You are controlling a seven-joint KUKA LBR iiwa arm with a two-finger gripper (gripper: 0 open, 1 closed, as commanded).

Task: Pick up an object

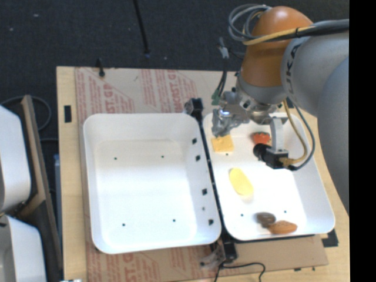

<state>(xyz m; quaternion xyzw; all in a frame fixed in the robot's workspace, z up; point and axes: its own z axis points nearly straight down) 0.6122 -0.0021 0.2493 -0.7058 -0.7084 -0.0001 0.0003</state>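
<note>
My gripper [222, 124] hangs over the far left part of the right bin [311, 207], below the orange wrist band. A yellow-orange square block [222, 144] lies directly under its tip, touching or nearly touching it; I cannot tell which. A pale yellow oval piece [240, 182] lies in the middle of the bin. A small red-orange item [261, 138] sits to the gripper's right, partly behind a black fitting on the arm. Near the front edge lie a brown lump [265, 218] and an orange piece [283, 228], side by side.
The left bin [97, 157] stands beside the right one, their walls meeting at a dark divider [207, 169]. The grey arm covers the right bin's far right corner. Cables loop above the wrist. Cardboard lies under both bins.
</note>
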